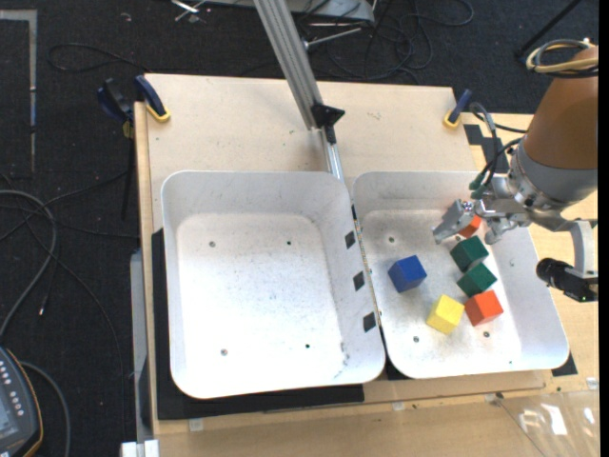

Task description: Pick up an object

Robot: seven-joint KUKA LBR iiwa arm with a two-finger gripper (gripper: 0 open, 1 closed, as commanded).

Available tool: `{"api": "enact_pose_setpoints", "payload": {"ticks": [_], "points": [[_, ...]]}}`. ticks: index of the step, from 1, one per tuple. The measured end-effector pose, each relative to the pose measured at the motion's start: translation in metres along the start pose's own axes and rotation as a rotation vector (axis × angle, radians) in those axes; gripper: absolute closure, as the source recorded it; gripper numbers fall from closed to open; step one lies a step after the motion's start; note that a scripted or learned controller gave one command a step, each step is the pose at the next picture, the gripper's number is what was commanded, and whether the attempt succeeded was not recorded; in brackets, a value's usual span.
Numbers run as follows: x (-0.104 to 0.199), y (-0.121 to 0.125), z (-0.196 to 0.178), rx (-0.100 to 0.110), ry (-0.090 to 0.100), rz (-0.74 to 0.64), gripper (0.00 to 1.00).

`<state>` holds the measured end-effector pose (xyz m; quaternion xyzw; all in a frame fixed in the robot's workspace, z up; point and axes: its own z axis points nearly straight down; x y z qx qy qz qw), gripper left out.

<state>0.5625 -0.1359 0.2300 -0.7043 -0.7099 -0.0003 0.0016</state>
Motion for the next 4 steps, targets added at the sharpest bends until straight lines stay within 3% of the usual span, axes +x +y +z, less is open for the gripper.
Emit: {"api": "enact_pose_setpoints", "payload": {"ticks": [1,2,3,4], "points": [[0.009,-0.044,0.136,-0.004,-0.004,0.009,0.00],[0.033,-0.072,0.134,-0.005,-0.004,0.009,0.00],[0.033,-0.071,0.124,-0.008,-0.004,0.010,1.00],[0.033,-0.071,0.124,-0.007,-0.004,0.010,0.00]]}}
